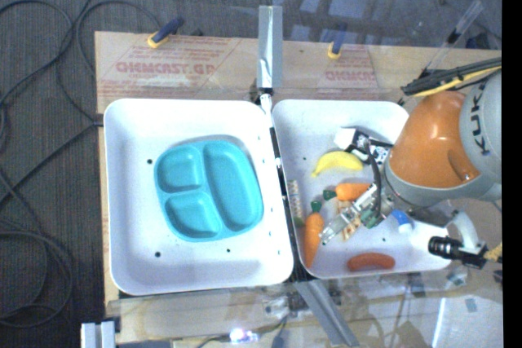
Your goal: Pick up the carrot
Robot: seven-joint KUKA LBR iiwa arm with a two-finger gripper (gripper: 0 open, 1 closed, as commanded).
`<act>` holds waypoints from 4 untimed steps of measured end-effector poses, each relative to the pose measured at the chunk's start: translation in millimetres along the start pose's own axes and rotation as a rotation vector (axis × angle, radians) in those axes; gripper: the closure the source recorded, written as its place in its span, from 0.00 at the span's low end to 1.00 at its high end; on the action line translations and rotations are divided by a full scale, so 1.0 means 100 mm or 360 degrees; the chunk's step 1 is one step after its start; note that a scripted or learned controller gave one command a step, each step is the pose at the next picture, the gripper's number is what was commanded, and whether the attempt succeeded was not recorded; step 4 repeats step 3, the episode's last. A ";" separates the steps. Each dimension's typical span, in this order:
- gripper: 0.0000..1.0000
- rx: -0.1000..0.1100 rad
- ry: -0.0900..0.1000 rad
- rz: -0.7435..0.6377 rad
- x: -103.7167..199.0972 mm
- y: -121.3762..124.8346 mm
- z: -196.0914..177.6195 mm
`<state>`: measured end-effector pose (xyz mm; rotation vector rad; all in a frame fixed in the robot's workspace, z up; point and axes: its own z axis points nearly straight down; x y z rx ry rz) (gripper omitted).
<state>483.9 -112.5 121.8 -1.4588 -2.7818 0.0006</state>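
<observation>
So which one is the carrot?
Look in the right bin, at its near-left corner beside the wall it shares with the left bin. The carrot lies there: long, orange, with a green top, unlike the yellow banana or red sausage.

Blue divided tray (210, 188) in left bin (122, 200), banana (337, 163), red sausage (371, 262)

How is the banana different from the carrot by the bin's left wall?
The banana is yellow and curved; the carrot is orange, fairly straight, with a green top. The banana lies crosswise, farther up the right bin; the carrot lies lengthwise against that bin's left wall, lower down. The banana sits nearer the orange wrist band. Both are toy foods in the same white bin.
</observation>
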 end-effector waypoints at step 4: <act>1.00 0.0004 -0.0002 0.0973 0.21 0.86 -0.61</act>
